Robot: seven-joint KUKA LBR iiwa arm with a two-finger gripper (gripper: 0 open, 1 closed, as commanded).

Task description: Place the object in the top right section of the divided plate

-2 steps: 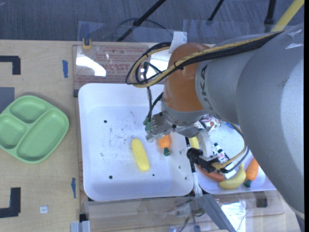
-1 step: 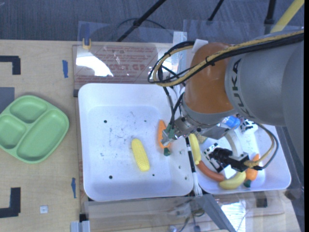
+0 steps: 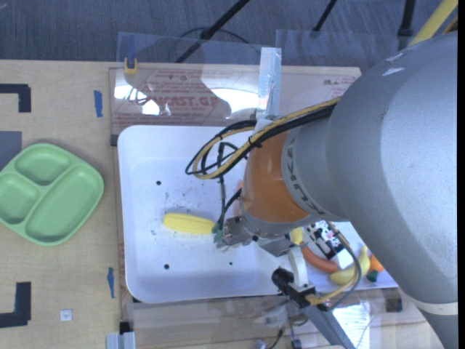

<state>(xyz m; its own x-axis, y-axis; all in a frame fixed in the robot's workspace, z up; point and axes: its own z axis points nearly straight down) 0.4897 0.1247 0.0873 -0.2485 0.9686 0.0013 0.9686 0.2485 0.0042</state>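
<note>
White bin [image 3: 145,195]: corn [image 3: 187,224] visible; arm [image 3: 349,166] hides right side.

The corn cob [image 3: 187,224] is laid inside the bin [image 3: 145,166]. The divided plate [image 3: 48,193] is set left of the bin, apart from it, on the bench [image 3: 58,93].

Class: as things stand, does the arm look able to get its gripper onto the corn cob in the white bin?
Probably yes. The corn cob lies alone on the white bin floor, nothing over it, and the gripper is right beside its right end.
</note>
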